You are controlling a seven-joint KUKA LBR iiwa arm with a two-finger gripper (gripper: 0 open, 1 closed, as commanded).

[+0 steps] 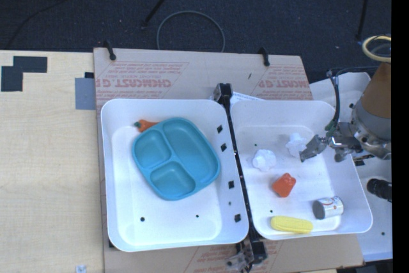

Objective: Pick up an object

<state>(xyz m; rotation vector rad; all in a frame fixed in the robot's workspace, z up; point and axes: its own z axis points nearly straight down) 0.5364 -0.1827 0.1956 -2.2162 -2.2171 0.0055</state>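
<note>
the fingers (pixel 311 151) hang low over the right bin (pixel 358 220), and i cannot tell how wide they stand. nearest them is a crumpled white scrap (pixel 296 143), just beside the tips on the far side from the wrist. the arm (pixel 374 112) reaches in low from the bin's right rim.

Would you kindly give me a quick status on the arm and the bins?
Gripper low over right bin, beside white crumpled piece. Nothing seen between fingers. Red block, corn, can loose in bin. Blue tray in left bin.
</note>
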